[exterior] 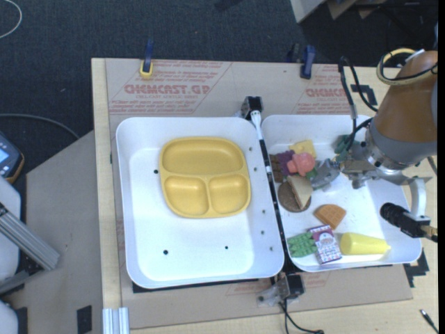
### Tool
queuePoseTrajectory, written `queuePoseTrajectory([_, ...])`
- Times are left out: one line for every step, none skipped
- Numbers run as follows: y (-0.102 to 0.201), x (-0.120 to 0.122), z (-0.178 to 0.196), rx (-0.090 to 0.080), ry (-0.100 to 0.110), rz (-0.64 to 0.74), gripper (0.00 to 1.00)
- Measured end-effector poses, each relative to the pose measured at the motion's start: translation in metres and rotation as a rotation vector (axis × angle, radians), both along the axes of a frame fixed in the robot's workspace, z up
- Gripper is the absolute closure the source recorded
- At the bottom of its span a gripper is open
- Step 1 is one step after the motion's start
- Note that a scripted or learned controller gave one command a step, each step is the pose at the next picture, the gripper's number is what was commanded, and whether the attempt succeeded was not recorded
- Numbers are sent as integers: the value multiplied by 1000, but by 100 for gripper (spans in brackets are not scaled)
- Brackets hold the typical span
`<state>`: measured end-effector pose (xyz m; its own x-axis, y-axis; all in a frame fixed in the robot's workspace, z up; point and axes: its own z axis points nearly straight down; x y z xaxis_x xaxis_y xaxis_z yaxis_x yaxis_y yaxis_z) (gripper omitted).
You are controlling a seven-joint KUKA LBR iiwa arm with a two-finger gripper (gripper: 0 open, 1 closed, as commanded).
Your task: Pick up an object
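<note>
The right bin [361, 127] holds several small items. A pink toy [303, 163], a yellow piece [302, 147] and a brown block [281, 164] are grouped at its left. Below them lie a round brown-and-cream piece [295, 194] and an orange waffle-like piece [329, 215]. Along the front lie a green piece [301, 244], a red-and-white packet [325, 246] and a yellow oblong [363, 243]. My gripper [325, 175] hangs low in the bin, just right of the pink toy and above the round piece. Nothing is visibly held in it.
The left bin [139, 207] carries a yellow divided plate [205, 175]. A black ridge [265, 179] runs between the two bins. The grey and orange arm [407, 117] covers the right bin's far right side. A black part [400, 218] sticks out near that bin's right rim.
</note>
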<state>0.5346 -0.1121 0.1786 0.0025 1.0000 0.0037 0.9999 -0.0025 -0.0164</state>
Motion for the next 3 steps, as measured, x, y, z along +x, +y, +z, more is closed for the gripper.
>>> queuePoseTrajectory([0,3,6,-2,-13,3,0])
queuePoseTrajectory([-9,1,-52,-1,-7,1,0])
queuePoseTrajectory([-6,6,-88,3,-25,3,0])
